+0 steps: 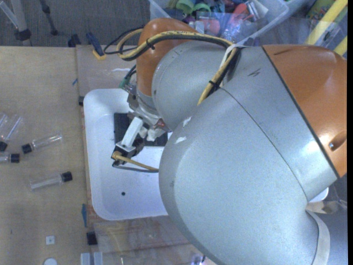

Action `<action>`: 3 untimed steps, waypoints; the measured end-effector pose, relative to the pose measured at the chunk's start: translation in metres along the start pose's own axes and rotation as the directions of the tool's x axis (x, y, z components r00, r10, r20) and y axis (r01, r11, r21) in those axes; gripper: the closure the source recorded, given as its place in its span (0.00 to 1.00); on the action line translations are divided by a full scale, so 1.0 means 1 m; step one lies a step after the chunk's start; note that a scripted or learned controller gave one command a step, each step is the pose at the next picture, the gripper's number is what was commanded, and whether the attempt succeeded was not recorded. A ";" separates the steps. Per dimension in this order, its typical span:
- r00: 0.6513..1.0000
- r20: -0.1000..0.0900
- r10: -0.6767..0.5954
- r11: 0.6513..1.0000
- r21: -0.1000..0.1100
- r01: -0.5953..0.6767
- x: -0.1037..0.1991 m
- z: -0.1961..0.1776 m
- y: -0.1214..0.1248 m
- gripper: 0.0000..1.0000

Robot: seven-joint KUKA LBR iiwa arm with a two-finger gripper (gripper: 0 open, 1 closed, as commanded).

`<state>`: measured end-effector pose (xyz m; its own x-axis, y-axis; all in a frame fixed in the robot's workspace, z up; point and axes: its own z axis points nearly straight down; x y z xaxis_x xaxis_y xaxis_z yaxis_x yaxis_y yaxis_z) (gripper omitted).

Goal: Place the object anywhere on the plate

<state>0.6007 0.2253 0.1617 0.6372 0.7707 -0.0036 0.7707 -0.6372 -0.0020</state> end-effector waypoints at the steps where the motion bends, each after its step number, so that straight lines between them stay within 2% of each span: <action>1: 0.967 0.004 0.253 0.967 0.003 -0.253 -0.064 0.031 -0.076 1.00; 2: 0.997 -0.011 -0.081 0.997 -0.003 0.081 -0.076 0.071 -0.091 1.00; 3: 0.641 -0.001 -0.768 0.641 -0.002 0.768 -0.079 0.022 -0.093 1.00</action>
<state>0.4787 0.2242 0.1405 -0.1834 0.9830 -0.0001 0.9830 0.1834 -0.0018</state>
